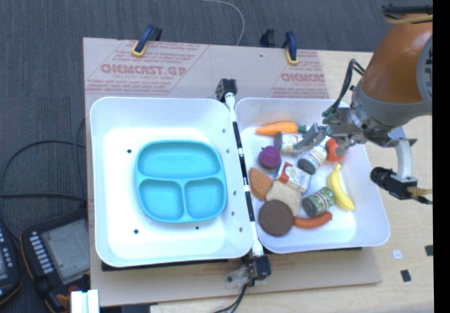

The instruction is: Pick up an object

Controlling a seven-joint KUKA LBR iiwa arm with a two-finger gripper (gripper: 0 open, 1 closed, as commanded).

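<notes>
The gripper point(316, 137) is hanging over the right bin point(365, 231), among the toy food; whether its fingers are open or gripping anything cannot be told. A carrot point(278, 127), banana point(342, 188) and cookie point(275, 216) are lying there. A blue tray point(181, 181) is sitting in the left bin point(112, 234).

Right bin point(373, 224) is crowded with toy food. An orange carrot point(277, 127) lies flat along the far side, and just below it sits a purple, plum-like piece point(268, 157). A tan waffle-like cracker point(260, 182) leans by the left wall, and a big brown cookie point(275, 216) lies flat at the near edge beside a red sausage point(312, 220). A yellow banana point(342, 188) curves down the right side, touching a green-labelled can point(320, 200). Mid-pile, small grey bottles point(311, 160) lie tipped over, one against a red-and-white packet point(295, 176).
</notes>
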